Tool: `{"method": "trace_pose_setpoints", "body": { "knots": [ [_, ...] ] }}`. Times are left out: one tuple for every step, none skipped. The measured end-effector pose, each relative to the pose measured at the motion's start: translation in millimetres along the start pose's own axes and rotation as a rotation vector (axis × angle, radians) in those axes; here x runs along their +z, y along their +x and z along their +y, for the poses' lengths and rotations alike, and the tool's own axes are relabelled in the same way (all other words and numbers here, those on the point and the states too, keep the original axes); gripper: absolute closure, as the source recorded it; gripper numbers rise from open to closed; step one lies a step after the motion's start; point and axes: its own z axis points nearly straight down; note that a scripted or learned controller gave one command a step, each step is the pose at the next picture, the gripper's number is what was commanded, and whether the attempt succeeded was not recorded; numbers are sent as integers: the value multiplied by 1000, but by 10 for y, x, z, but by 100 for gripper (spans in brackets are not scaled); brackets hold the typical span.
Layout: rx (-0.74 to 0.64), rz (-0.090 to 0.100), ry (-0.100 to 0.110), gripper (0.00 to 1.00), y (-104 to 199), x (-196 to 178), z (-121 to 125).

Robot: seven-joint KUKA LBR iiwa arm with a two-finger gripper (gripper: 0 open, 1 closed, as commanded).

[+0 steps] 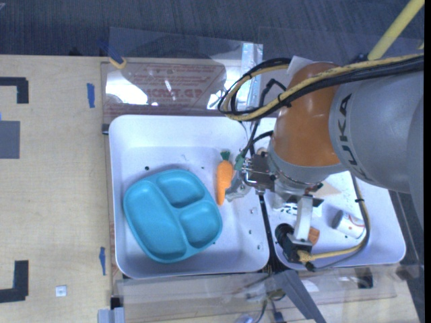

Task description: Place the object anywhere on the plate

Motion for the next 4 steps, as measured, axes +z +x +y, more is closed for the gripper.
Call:
{"method": "trace_pose_setpoints", "body": {
  "knots": [
    [0, -2, 3, 100, 5, -74, -3],
    [-270, 0, 5, 100, 378, 1059, -101],
    [-682, -3, 13, 100, 1041, 1062, 162],
    [-890, 3, -16, 100, 529, 1387, -70]
  ]
}}
